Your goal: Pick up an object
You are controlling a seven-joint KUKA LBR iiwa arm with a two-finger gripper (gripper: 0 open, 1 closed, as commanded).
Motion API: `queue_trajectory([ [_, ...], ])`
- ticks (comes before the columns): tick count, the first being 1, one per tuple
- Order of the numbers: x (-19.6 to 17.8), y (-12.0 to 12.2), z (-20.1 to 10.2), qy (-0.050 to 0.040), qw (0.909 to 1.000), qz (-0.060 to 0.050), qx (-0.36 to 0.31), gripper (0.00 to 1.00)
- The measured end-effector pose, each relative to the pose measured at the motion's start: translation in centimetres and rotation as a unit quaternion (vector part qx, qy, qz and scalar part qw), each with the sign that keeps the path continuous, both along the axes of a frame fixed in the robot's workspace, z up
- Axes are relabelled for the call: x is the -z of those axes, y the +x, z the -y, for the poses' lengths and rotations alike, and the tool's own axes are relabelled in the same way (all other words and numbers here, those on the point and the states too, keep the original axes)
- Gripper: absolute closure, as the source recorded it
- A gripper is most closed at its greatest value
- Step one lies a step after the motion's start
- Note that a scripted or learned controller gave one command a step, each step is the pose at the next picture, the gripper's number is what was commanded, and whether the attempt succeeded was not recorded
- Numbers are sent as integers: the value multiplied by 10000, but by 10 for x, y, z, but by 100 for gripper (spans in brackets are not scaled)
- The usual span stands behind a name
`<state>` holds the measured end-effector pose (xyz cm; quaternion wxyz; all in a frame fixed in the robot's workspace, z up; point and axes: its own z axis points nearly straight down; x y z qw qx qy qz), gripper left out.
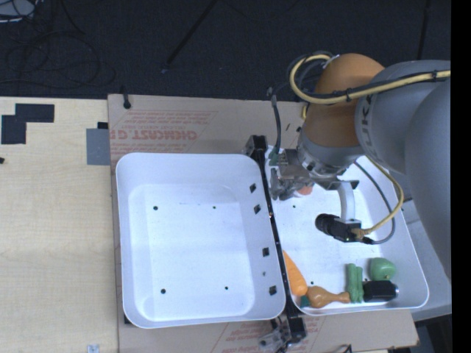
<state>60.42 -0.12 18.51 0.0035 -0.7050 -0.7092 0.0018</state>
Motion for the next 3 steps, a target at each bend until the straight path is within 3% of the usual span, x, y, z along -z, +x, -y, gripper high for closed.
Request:
queue_trajectory([
  [1,-2,-57,7,-9,10000,-7,45,100],
  [2,-17,-39,-50,-10,10000,28,7,100],
  [3,-76,-14,-124,-3,10000,53,-4,100],
])
